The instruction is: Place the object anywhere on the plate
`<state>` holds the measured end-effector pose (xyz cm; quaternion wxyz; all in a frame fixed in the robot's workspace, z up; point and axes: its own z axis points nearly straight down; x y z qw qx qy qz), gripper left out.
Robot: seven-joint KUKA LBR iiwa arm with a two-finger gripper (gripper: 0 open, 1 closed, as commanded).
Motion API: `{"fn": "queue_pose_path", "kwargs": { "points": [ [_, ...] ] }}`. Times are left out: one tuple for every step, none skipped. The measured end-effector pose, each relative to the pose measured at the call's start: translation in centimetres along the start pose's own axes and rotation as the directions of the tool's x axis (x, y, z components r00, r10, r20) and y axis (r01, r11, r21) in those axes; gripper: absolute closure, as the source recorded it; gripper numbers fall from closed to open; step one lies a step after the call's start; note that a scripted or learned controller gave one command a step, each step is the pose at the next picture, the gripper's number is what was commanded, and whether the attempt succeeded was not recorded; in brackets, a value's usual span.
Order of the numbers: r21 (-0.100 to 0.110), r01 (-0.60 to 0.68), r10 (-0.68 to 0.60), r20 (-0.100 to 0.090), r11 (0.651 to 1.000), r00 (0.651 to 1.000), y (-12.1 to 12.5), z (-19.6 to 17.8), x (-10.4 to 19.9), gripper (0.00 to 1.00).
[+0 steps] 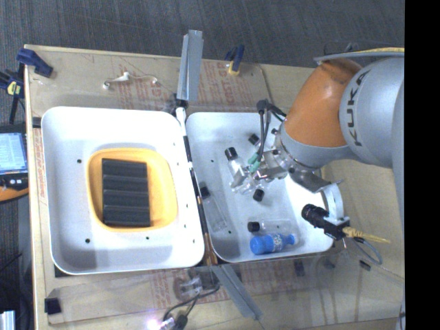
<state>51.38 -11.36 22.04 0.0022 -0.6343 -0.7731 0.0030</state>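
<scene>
Left bin (62, 184) is holding yellow plate (165, 191); right bin (213, 136) is holding blue-capped bottle (272, 242); gripper (249, 177) finger state indiscernible.

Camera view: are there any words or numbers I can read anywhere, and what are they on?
"KUK": large dark letters running down the grey arm; the rest is cut off.
The blue bottle in the right bin has a label, too small to read.
The lit screen at the left edge shows lines, too blurred to read.
The faint red marks on the bench cannot be read.
</scene>
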Motion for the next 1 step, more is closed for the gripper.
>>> {"fn": "queue_pose_path", "kwargs": {
  "points": [
    [0.0,0.0,0.0,0.0,1.0,1.0,0.01,-0.01,0.01,0.0]
  ]
}}
